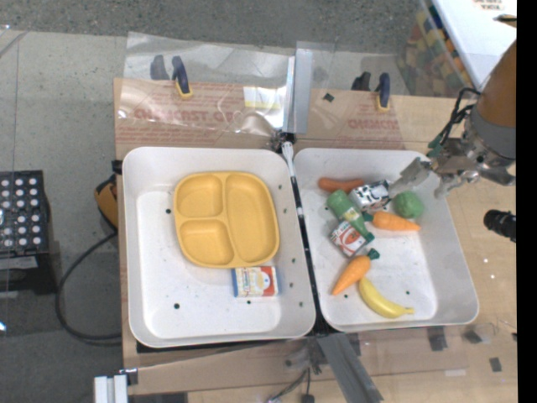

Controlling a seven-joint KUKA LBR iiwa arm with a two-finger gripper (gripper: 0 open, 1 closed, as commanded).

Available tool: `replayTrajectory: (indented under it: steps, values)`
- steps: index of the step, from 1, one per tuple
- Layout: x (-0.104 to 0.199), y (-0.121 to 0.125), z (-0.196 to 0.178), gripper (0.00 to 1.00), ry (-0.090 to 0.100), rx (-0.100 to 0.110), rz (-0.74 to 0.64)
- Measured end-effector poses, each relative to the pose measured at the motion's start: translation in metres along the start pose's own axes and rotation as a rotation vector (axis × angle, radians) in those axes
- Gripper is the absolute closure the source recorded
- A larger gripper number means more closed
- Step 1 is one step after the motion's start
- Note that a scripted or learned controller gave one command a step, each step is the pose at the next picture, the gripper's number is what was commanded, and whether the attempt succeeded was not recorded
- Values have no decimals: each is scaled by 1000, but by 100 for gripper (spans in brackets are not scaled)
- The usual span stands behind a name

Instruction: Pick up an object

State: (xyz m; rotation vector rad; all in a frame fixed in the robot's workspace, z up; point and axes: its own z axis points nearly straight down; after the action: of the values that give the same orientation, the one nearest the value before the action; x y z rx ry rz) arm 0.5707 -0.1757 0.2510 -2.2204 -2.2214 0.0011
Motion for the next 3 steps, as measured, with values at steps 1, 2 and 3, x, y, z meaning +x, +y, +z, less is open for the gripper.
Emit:
replayTrajectory:
  steps: [1,2,3]
  values:
    - [38,6,128,0,-8,-30,-148]
    - [75,-26,158,0,0,-2,-223]
    - [73,-26,149,100,-1,-3,-219]
